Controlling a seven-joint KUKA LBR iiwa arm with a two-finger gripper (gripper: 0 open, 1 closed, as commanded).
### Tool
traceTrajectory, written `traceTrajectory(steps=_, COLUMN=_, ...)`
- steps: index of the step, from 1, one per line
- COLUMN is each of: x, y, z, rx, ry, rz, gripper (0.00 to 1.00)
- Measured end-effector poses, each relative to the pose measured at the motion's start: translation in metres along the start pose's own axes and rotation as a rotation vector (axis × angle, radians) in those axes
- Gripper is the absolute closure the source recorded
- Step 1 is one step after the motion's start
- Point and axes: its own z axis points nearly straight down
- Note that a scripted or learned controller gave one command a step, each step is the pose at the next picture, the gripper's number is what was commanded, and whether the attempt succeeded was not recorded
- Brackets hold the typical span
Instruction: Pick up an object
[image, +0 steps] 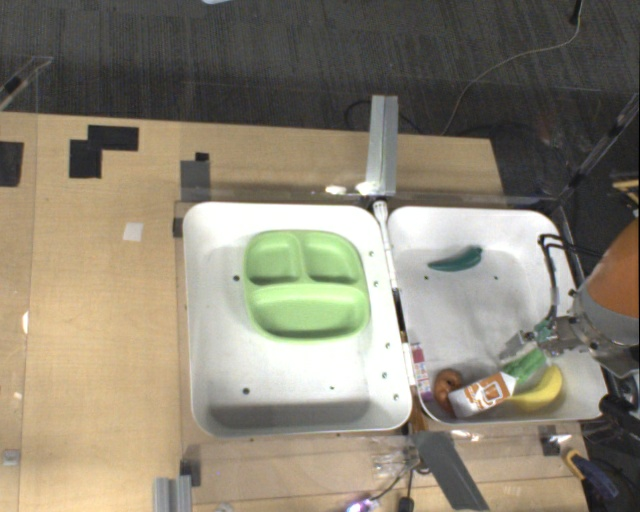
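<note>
The right bin (500, 225) holds a dark green curved object (455, 260) near its back. Along its front wall lie a yellow banana (541, 391), an orange and white carton (482, 395), a small brown ring-shaped piece (448, 382) and a light green item (526, 364). My gripper (540, 340) comes in from the right edge and hangs low over the front right corner, right by the light green item and just behind the banana. Whether it touches either one is not visible.
The left bin (215, 300) carries a green divided plate (305, 283) in its middle. A metal post (383, 145) stands behind the wall between the bins. The orange band of the arm (618, 275) sits above the right bin's right wall.
</note>
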Motion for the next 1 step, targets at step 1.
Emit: traceTrajectory(steps=1, x=-0.0074, y=0.0641, z=-0.0104, rx=-0.003, ry=-0.001, rz=-0.188, gripper=0.00)
